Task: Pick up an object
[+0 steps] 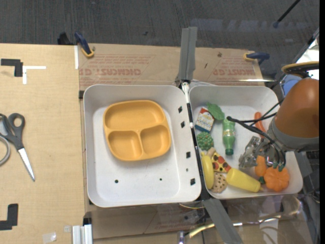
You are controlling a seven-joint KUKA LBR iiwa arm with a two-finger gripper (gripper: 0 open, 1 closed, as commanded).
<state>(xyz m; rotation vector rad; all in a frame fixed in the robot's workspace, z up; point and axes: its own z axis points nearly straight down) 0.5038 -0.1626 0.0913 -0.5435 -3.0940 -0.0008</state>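
Observation:
The right bin (238,93) holds several toy foods: a green bottle (229,139), a small carton (204,120), a green leafy piece (215,111), broccoli (204,141), a banana (207,170), a pizza slice (220,162), a cookie (219,183), a yellow wedge (243,181), an orange pumpkin (277,179) and a carrot (258,120). My gripper (250,155) hangs low in this bin's right half. It is just right of the bottle and above the yellow wedge, with a small orange piece (260,166) beside it. Nothing is seen held in it.
The left bin (96,187) holds a yellow three-compartment plate (137,129). Scissors (18,142) lie on the bench at far left. A black cable (249,125) crosses the right bin toward the wrist. Cardboard lies behind both bins.

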